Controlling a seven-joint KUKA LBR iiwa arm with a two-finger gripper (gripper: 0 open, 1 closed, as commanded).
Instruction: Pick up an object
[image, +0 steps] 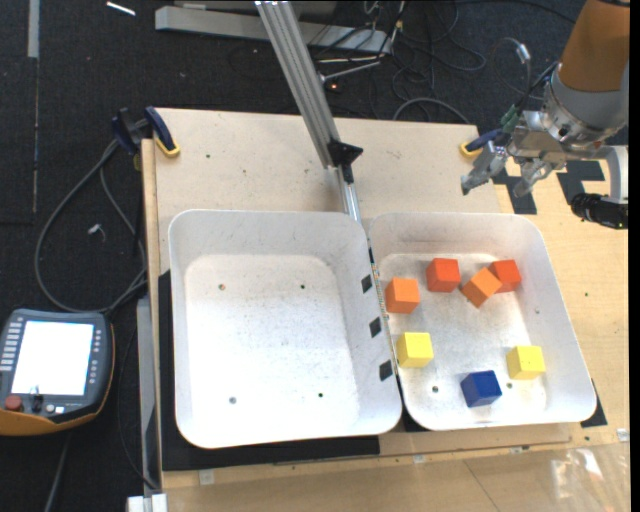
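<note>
Blocks are seen scattered in the right bin (560, 300), viewed from above at a slant. Four orange ones lie toward its far side: one orange block (403, 294) near the bin's left wall, a second (443, 274) just beyond it, and a third (482, 286) touching a fourth (507, 274) at the right. The third is turned diagonally, a corner pointing toward the camera; the others sit roughly square to the bin walls. All are cube-like, so no long axis can be made out. Nearer the front, a yellow block (415, 348) is placed left of centre, another yellow block (526, 361) toward the right wall, and a blue block (481, 388), slightly rotated, between and in front of them. The left bin (200, 240) is set beside it, their walls touching. The gripper (508, 172) is held above the bench beyond the right bin's far edge, well apart from every block, its two fingers spread, with nothing between them.
</note>
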